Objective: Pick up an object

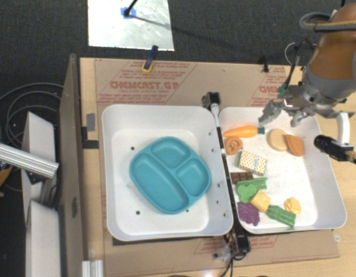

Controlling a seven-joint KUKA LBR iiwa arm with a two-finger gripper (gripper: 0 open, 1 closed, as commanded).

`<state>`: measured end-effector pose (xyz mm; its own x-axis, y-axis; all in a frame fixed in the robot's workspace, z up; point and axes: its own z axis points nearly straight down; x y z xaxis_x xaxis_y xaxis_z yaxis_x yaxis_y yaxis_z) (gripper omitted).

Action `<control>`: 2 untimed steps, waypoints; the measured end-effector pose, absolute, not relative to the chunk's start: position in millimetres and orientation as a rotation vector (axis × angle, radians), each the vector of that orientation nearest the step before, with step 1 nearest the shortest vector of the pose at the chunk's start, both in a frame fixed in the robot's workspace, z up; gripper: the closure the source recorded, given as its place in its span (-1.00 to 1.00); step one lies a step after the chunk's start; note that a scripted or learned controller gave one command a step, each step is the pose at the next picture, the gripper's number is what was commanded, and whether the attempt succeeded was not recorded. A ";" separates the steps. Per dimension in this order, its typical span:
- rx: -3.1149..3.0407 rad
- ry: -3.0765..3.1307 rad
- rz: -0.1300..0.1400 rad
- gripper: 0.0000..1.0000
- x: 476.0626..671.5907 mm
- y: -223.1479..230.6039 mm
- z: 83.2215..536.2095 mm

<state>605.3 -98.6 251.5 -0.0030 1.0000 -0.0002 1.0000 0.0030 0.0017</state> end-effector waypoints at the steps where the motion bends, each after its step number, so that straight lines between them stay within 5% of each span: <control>1: 2.221 2.220 -0.001 -1.00 599.8 -138.2 219.9; 2: 2.221 2.218 0.000 -1.00 598.5 -186.8 199.9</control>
<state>598.5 -186.8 199.9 0.0017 1.0000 -0.0022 1.0000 -0.0017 0.0018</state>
